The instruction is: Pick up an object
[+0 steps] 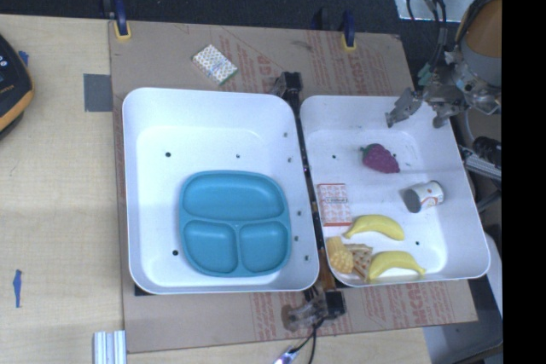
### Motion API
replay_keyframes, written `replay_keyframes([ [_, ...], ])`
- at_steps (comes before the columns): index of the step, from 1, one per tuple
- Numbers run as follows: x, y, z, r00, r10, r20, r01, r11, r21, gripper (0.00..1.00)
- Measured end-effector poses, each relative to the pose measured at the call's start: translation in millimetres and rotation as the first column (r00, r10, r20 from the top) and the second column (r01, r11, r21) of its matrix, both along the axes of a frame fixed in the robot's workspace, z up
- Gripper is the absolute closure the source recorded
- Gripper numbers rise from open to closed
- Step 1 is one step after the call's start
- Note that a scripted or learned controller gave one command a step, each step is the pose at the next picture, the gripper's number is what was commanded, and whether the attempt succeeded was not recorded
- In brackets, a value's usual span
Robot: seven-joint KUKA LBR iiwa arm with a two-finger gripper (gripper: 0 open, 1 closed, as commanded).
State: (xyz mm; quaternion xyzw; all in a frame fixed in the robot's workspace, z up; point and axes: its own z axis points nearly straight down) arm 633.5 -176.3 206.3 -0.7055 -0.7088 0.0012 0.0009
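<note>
Clearly, the gripper (420, 110) hangs spread and empty above the right bin (444, 264), near the purple grapes (380, 158) (small, rounded); fingers closing off-centre could nudge them aside.

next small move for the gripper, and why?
Probably bring the open gripper across and down over the purple grapes. It sits at the far rim of the right bin with nothing between its fingers, and the grapes are the nearest object, lying apart from the cup and the bananas.
</note>
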Motion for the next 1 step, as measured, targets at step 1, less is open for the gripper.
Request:
replay_keyframes([
  [1,-24.7,20.6,-114.7,1.000,-0.001,-0.003,0.001,1.000,0.000,0.00],
])
